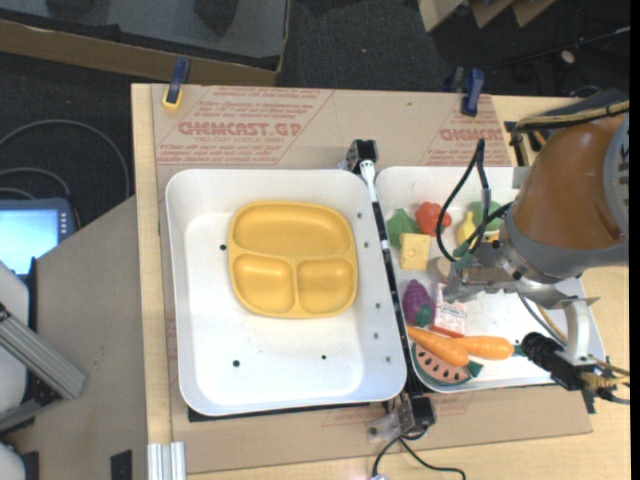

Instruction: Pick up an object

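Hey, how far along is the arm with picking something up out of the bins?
Nothing looks picked up yet. The claw is down in the right white bin, low over the toy food beside the purple plastic grapes, but no item is seen between its fingers. The orange plastic carrot and watermelon slice lie in the bin. Grasping and lifting remain.

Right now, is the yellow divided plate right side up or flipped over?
Right side up: the yellow divided plate shows its three hollow compartments facing upward in the left bin.
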Motion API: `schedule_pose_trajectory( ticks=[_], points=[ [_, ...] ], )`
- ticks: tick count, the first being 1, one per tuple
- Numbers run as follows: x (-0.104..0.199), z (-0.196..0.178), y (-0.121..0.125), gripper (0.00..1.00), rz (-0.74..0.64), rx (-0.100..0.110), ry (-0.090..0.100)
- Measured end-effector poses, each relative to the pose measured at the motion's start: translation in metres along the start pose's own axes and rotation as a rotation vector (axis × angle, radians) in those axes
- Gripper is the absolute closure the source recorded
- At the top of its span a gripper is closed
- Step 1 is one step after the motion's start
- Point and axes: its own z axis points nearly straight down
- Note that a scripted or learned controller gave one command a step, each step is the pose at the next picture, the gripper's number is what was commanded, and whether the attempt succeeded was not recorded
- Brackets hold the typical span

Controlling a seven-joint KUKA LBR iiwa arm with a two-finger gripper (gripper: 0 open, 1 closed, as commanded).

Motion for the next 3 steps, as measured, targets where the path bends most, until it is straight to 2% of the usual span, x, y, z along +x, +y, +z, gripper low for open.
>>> schedule_pose_trajectory(
  ticks=[1, 2, 3],
  points=[
    [-0.038, -0.087, 0.001, 1.00, 0.002, -0.009, -0.003],
    [-0.084, -0.053, -0.001, 1.00, 0.004, 0.006, 0.000],
    [-0.082, -0.065, 0.000, 1.00, 0.000, 0.000, -0.001]
  ],
)
